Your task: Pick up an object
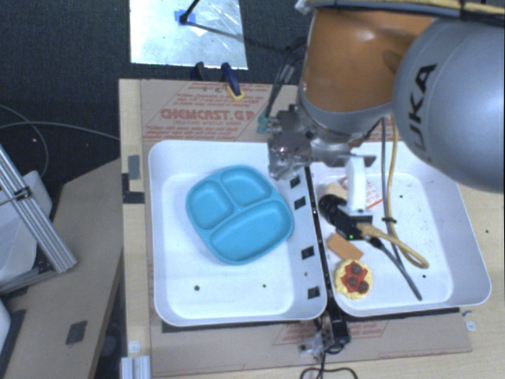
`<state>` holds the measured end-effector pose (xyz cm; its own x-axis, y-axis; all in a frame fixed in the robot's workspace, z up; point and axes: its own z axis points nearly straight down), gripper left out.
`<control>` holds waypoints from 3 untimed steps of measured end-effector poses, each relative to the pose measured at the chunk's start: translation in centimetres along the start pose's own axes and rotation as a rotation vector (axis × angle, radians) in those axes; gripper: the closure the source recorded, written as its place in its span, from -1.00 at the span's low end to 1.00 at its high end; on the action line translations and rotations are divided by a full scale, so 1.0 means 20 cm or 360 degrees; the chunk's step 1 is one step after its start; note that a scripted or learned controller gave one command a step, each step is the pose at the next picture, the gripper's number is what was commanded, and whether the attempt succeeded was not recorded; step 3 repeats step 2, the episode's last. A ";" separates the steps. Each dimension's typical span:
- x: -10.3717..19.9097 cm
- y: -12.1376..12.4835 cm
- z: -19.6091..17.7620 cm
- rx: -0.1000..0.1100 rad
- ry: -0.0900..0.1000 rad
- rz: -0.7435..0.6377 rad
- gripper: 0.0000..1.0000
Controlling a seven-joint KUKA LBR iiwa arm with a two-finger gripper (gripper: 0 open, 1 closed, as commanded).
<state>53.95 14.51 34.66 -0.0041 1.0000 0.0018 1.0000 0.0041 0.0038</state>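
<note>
Dark carpet surrounds a bench (87,204) topped with printed cardboard (197,113), on which two white bins sit side by side. Within the left bin (177,290) a blue plate (239,214) with three compartments lies flat near the centre. Within the right bin (450,235) a round toy pizza (353,278) sits at the 7 o'clock corner, with a tan slab (345,247) just beside it at 12 o'clock and a thin dark rod (406,275) at its 3 o'clock. From 2 o'clock the arm (371,61) reaches in, and its gripper (284,163) hangs over the wall between the bins near their 12 o'clock end, just off the plate's 1 o'clock edge. How far the gripper is parted cannot be told, nor whether it has hold of anything. Beyond the bench at 11 o'clock lies a foil sheet (189,22).
</note>
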 end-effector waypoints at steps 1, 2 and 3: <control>0.00 0.00 -0.05 -0.0003 0.0002 -0.0004 1.00; 0.00 0.01 -0.11 -0.0006 0.0003 -0.0009 1.00; 0.00 0.01 -0.11 -0.0006 0.0003 -0.0009 1.00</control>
